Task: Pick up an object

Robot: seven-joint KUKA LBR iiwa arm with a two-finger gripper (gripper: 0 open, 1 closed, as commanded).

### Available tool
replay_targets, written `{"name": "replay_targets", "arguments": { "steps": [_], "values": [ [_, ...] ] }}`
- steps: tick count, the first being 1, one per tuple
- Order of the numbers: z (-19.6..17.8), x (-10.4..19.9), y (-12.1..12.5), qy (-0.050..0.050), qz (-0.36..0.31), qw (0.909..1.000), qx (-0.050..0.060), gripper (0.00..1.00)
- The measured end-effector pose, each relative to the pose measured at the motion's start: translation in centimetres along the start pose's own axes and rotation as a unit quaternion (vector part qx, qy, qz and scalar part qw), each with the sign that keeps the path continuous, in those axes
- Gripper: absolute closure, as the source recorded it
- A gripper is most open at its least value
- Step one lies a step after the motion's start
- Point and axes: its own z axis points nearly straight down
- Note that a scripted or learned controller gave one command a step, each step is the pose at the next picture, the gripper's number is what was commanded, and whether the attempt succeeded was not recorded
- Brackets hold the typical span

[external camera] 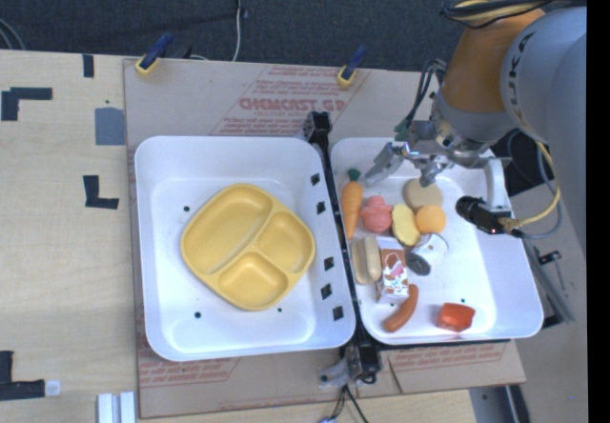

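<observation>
Over the right bin [515, 288], seen from the fixed camera above the counter [57, 221], the hand [412, 160] hangs at the bin's far side, fingers splayed wide with nothing between them. One finger [384, 162] slants out toward the divider, the other sits just above a pale tan potato-like piece [421, 192], which lies directly below and slightly toward the near edge from the hand; I judge that the closest candidate for a grasp. Just beside it rest a small orange ball [431, 218], a yellow wedge [405, 224] and a pink lumpy piece [376, 213], all smooth toy-food plastic, crowded and touching. A carrot [351, 206] lies along the divider, its long axis running far-to-near. Nearer the front lie a bun [366, 259], a small carton [392, 278], a slim sausage [401, 309] set diagonally and a red block [456, 316] standing apart. The left bin [157, 250] holds a glossy yellow compartment tray [248, 245], well apart from the hand.
</observation>
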Motion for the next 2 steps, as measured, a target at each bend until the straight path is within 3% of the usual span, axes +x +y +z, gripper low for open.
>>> {"name": "replay_targets", "arguments": {
  "steps": [1, 2],
  "values": [
    [8.4, -0.2, -0.5, 0.000, 0.001, 1.0000, 0.003, 0.00],
    [10.2, -1.7, 3.4, 0.000, 0.000, 1.0000, 0.000, 0.00]
  ]
}}
